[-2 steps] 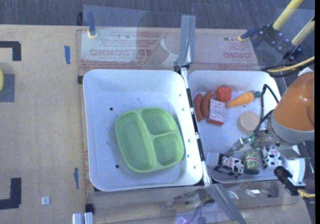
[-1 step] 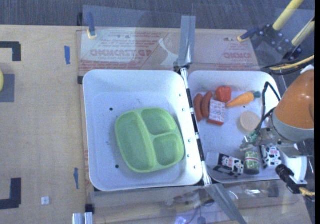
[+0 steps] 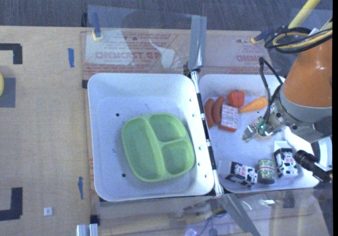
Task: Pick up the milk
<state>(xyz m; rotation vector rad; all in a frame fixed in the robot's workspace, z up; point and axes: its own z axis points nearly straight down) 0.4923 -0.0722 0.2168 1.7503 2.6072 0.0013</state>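
1. The gripper (image 3: 257,130) sits in the right-centre of the frame, inside the right bin (image 3: 232,150), hanging from the grey arm (image 3: 309,84) with its orange band that comes in from the right edge. Whether it is spread or closed cannot be told at this size; nothing is seen pinched in it.
2. Just up and left of it lie an orange carrot (image 3: 254,104), a red block (image 3: 236,97), a red-and-white carton (image 3: 229,118) and two reddish sausages (image 3: 214,111), clustered in the upper left part of that bin.
3. Below the gripper, along the bin's lower edge, stands a row: a black-and-white cow-patterned milk carton (image 3: 242,173) lying towards lower left, a small green-labelled can (image 3: 266,170) beside it, and a second cow-patterned carton (image 3: 285,161) to the right, near the arm. Both are apart from the gripper.
4. The left bin (image 3: 105,92) fills the frame's centre and holds a green divided plate (image 3: 158,147).
5. Both bins rest on a wooden bench (image 3: 42,134).
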